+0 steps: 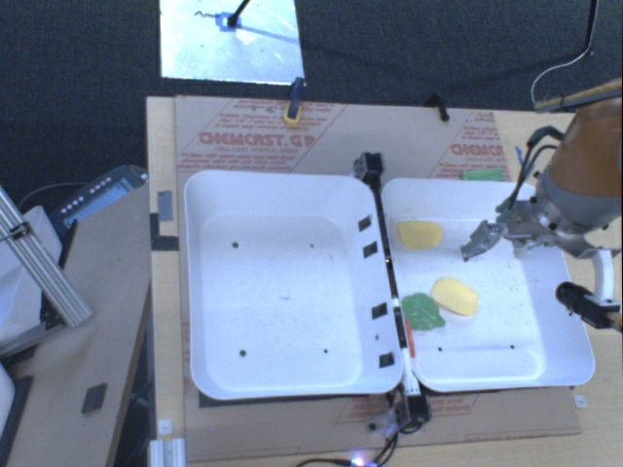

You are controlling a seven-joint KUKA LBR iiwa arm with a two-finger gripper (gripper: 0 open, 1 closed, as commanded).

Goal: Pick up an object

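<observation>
Leftmost on the bench sits the left bin, a shallow white tray with only a few dark specks on its floor. It serves as the landmark for the rest. Along its right rim runs a black divider strip with small dark clips, and just past that strip lies the right bin, touching the same seam.

Inside the right bin, nearest the left bin, a pale yellow block rests toward the far side. Nearer the camera and close to the seam lies a green leaf-shaped piece, and touching its right edge is a rounded yellow lump, tilted slightly.

Farther right from the left bin, the gripper hangs above the right bin's floor, between the yellow block and the bin's right wall, apart from all three objects. Its grey fingers point leftward, toward the left bin, and nothing sits between them; whether they are spread or pressed together cannot be told from this angle. Behind it the grey arm with its orange band rises at the right.
</observation>
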